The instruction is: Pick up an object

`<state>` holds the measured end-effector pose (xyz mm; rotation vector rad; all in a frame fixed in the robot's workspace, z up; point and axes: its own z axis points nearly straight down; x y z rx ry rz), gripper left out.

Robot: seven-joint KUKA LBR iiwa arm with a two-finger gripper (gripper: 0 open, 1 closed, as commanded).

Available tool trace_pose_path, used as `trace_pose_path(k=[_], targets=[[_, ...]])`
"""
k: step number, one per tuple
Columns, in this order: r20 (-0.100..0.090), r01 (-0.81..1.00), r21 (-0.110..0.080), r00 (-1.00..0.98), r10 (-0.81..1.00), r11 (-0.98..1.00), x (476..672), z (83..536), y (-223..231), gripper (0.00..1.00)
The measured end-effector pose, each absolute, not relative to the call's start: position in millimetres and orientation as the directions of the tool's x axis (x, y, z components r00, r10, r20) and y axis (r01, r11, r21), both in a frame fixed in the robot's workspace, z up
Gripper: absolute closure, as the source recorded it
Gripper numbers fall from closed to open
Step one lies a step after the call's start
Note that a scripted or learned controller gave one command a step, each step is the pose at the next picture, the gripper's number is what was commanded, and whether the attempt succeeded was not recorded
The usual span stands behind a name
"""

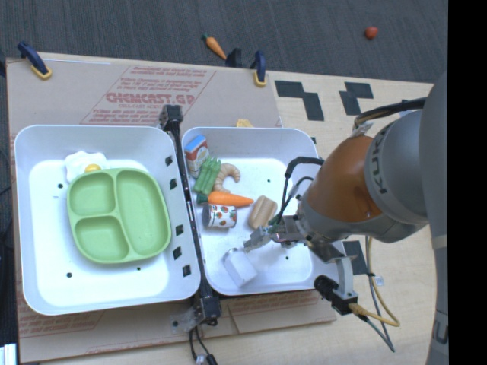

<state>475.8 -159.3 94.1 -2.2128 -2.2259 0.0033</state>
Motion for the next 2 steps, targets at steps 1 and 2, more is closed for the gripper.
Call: trace_pose_path(k=[1, 2], targets=[[0.000, 1.000, -0.003, -0.013, 1.000, 0.013, 476.9, 104.2, -159.0, 1.00], [0.000, 1.000, 0.000, -0.005, 1.000, 0.005, 476.9, 165.4, -165.4, 1.00]])
